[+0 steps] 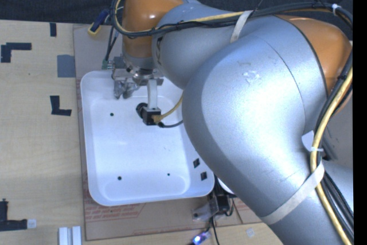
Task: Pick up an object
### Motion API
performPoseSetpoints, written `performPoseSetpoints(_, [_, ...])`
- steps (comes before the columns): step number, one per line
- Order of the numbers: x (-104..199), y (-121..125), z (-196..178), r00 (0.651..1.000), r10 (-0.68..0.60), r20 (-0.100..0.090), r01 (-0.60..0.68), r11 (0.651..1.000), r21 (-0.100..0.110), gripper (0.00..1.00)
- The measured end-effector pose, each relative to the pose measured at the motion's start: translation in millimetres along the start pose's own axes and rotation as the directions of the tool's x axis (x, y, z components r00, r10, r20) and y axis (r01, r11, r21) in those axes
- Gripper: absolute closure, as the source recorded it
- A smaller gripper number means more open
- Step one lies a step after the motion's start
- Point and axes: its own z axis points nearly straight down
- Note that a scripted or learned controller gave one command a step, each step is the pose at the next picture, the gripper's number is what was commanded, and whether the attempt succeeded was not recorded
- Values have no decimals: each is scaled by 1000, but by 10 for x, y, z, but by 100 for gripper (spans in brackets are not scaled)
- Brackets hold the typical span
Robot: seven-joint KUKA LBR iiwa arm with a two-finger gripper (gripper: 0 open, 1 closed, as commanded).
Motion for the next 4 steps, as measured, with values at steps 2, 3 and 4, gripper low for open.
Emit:
performPoseSetpoints(2, [-830, 8, -196, 1000, 10, 6, -10, 1000, 0, 0])
performPoseSetpoints(3, [-786, 3, -255, 1000, 5, 5, -5, 1000, 4, 100])
performPoseSetpoints(4, [-791, 2, -323, 1000, 4, 6, -4, 1000, 9, 100])
